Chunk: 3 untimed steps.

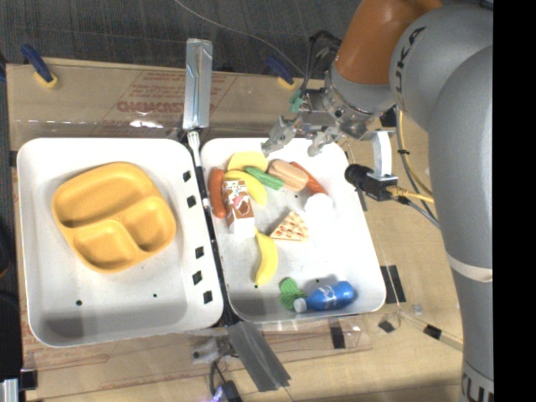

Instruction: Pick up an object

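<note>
A robotics lab or test cell is showing here, not a home. A grey industrial arm (456, 99) with an orange band is reaching over a counter (402, 249) that is carrying two shallow white bins (29, 224) side by side, and blue clamps (38, 64) are pinning a board at the back edge. Loose cables (410, 195) are trailing beside the arm, and toy food (266, 258) is lying in the right bin as practice material.
</note>
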{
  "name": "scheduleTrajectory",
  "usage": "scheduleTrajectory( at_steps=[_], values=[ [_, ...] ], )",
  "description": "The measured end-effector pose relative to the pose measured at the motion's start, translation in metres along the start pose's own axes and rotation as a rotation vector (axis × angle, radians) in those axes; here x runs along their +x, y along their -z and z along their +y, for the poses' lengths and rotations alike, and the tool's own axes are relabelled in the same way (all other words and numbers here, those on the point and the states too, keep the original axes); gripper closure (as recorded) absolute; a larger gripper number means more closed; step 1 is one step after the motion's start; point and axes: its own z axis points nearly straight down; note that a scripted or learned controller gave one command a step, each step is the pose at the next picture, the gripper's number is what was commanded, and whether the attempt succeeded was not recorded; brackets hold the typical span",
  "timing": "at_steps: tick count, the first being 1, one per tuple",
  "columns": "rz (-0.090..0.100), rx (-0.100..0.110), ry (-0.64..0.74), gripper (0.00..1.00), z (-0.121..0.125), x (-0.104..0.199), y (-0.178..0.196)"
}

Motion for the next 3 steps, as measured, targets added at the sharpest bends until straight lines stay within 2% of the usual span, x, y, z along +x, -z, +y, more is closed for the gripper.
scheduleTrajectory(
  at_steps=[1, 2, 3],
  values=[
    [0.001, 0.006, -0.142, 0.0, -0.088, 0.014, -0.154],
    [0.001, -0.001, -0.612, 0.0, -0.064, -0.009, -0.166],
    [0.002, 0.003, -0.765, 0.0, -0.102, -0.011, -0.166]
  ],
)
